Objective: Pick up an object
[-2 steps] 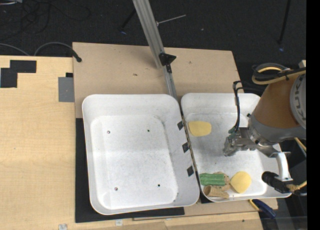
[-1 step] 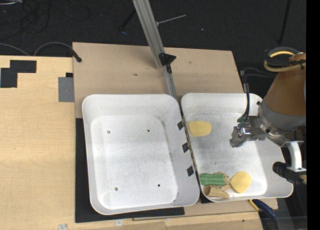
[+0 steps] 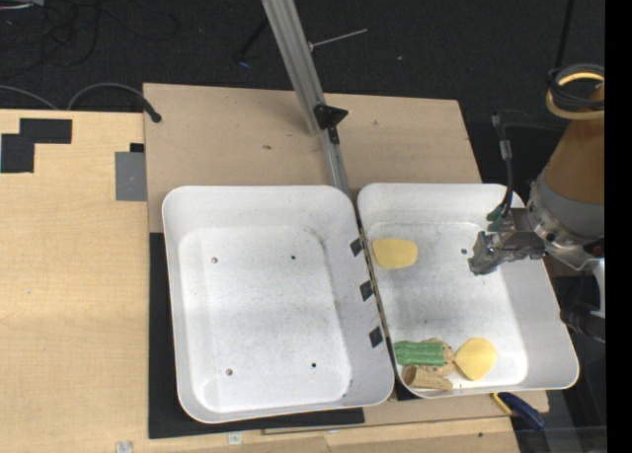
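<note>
Camera view: gripper (image 3: 481,256) at right-bin right side, finger state unclear. Yellow piece (image 3: 395,253) lies well left of it; green object (image 3: 420,352), second yellow piece (image 3: 476,357) below, lower frame.

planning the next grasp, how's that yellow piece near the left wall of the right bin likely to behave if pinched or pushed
The yellow piece looks flat and rounded, so it will probably slide rather than roll. It lies low on the bin floor, so fingers may struggle to get under it. It seems light.
</note>
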Controlling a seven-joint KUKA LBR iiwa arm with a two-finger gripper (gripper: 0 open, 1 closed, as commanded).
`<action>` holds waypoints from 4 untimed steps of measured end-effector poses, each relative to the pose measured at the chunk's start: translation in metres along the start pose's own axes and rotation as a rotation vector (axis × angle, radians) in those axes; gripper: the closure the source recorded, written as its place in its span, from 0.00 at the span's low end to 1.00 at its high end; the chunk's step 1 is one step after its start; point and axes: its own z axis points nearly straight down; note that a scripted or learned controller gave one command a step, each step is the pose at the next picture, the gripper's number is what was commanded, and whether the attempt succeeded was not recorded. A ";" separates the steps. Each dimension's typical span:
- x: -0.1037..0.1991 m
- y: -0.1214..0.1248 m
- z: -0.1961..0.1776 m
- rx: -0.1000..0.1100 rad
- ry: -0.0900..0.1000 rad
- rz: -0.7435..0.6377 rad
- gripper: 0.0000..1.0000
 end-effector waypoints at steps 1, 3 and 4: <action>0.043 0.020 0.001 0.004 0.001 -0.002 1.00; 0.145 0.040 0.007 0.005 0.003 -0.004 1.00; 0.193 0.054 0.001 0.005 0.002 -0.003 1.00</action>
